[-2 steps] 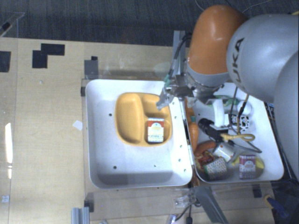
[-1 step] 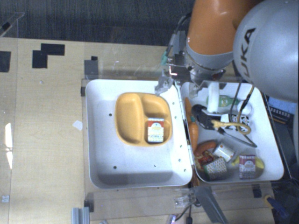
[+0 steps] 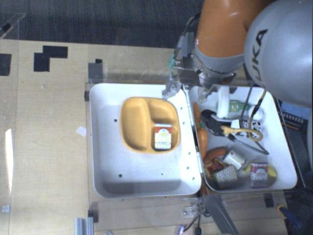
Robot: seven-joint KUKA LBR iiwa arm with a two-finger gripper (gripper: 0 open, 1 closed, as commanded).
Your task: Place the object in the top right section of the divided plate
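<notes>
Wooden counter (image 3: 44,146), two white bins. The left bin (image 3: 105,180) holds the yellow divided plate (image 3: 137,126) with a small box (image 3: 163,137) inside. The right bin (image 3: 288,173) is cluttered; the gripper (image 3: 172,88) hangs over the divide, grip state hidden.

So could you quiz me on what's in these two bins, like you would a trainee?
1. True or false: the yellow divided plate sits in the left bin.
2. What lies in the plate's lower right section? A) a banana B) a small red and white packet C) scissors
3. Fill in: the carrot lies in the ___ bin, along its left wall.

Key: 1 true; 2 B; 3 right.
</notes>
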